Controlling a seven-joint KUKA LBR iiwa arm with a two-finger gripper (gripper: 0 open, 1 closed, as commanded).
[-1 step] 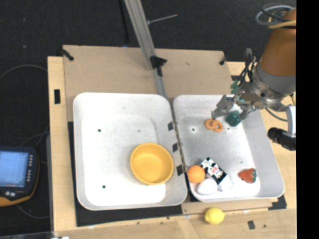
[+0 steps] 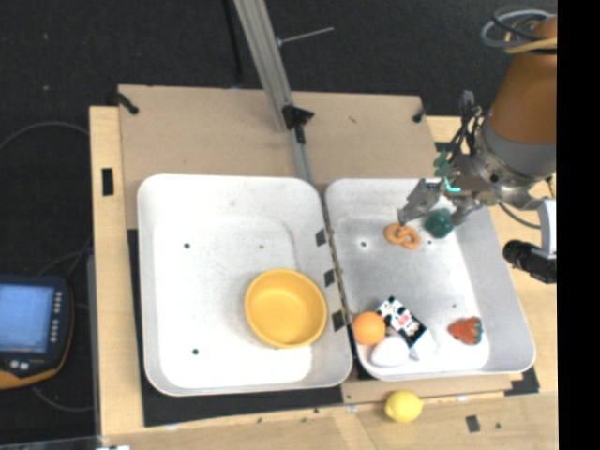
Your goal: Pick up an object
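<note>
1. Gripper [image 2: 433,212] hangs over the far part of the right bin [image 2: 427,284], low above its floor. Whether it is spread or pressed together I cannot tell, as the wrist and cables crowd it.
2. A teal lump [image 2: 439,223] sits right at the gripper's tip. It is touching or very nearly so, and I cannot tell if it is pinched or only lying beneath.
3. An orange ring [image 2: 405,237], twisted like a pretzel, lies on the bin floor just left of the lump and close to the gripper. Nothing lies on top of it.
4. The arm [image 2: 525,101], with its orange band, comes in from the right over the bin's far right corner. Dark cables loop beside the wrist.
5. At the near end of the same bin, well apart from the gripper, a cluster sits packed together:
   - an orange ball [image 2: 368,327] against the left wall
   - a white egg [image 2: 389,352] just in front of the ball
   - a black-and-white piece [image 2: 401,319] touching both
6. A red piece [image 2: 465,330] lies alone near the near right corner.
7. The left bin [image 2: 206,242] holds a yellow bowl [image 2: 286,307], upright, near the wall between the two bins.
8. A lemon [image 2: 403,406] rests on the counter [image 2: 105,279], outside the right bin's near rim.
9. A metal pole [image 2: 267,54] slants down from the top to the far end of the gap between the bins.
10. A handheld screen [image 2: 28,331] lies at the left, off the counter.
</note>
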